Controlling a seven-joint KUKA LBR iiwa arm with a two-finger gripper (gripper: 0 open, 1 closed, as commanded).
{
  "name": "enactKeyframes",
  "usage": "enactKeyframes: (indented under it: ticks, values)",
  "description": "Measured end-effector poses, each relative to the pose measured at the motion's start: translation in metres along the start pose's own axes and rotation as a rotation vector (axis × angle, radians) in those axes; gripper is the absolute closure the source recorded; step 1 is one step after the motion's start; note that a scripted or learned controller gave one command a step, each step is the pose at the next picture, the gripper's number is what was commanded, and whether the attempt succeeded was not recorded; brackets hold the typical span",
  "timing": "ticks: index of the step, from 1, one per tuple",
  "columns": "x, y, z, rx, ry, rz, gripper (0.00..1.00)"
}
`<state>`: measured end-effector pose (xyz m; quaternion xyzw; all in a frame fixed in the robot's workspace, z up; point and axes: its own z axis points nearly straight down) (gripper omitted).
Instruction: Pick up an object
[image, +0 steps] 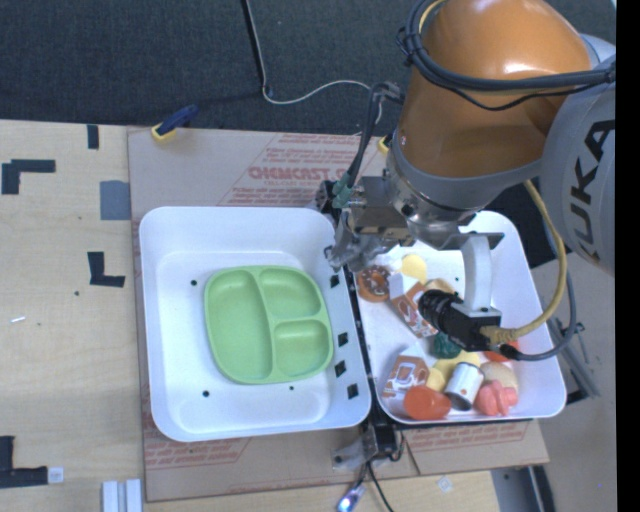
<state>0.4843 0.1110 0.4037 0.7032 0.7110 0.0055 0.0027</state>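
Camera view: the gripper (372, 262) was seen low over the right bin (528, 262), just above a round brown object (374, 285). How it stood could not be told, and nothing was seen held. The other small objects (455, 380) were lying nearer the bin's front.

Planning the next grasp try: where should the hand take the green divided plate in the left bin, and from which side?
Judging from the view, grip the green divided plate by its raised outer rim, coming straight down from above. It lies flat and alone in the left bin, too broad to span, so one finger inside a compartment, one outside the rim, probably works best.
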Motion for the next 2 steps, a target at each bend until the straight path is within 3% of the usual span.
enactKeyframes:
  ticks: [1,2]
  values:
    - [0.010,-0.004,0.108,0.025,-0.007,0.009,1.00]
    - [-0.013,0.044,0.032,0.004,-0.004,0.011,1.00]
